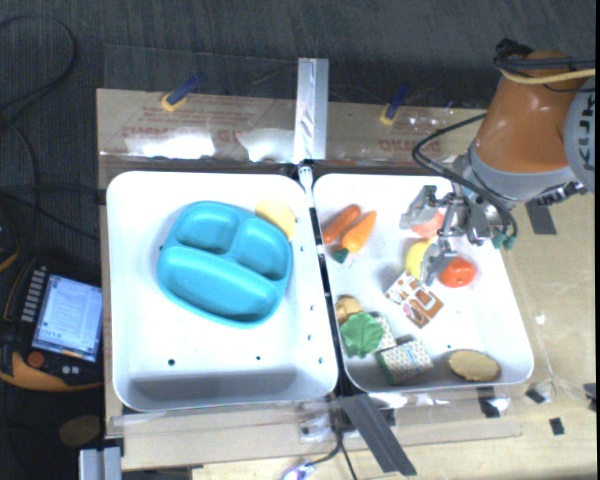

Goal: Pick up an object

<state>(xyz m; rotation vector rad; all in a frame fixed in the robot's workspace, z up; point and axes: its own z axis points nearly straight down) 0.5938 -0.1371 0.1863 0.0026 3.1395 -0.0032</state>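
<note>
Low over the right bin [500,318], reaching in from the view's right: gripper [448,243] of bare metal and dark parts, under the arm's glossy orange band [525,118]. Cannot tell from this slant whether open or closed, and nothing plainly caught in it.

Just below and right of the gripper's tip, touching or nearly so: red round toy [459,273], smooth and shiny like a plastic tomato, resting on the bin floor. Just left of the gripper's tip: yellow rounded piece [416,256], also smooth, close against the metal.

Below the gripper, near it: small flat packet [414,300] with a red, white and brown pattern, lying at a tilt; print too small to read. Farther below the gripper, at the bin's front: flat brown oval [473,366], matt like a biscuit, and to its left a little box [405,359] with a speckled green and pale pattern, lettering unreadable. Below-left of the gripper: crinkled green leafy toy [361,333].

Left of the gripper, well apart: two orange carrots [348,226], tapered, lying side by side.

Far left of the gripper, in the left bin [140,348]: glossy blue divided plate [225,260], rounded, with a pale yellow lump [276,215] touching its edge on the side nearest the gripper.
</note>
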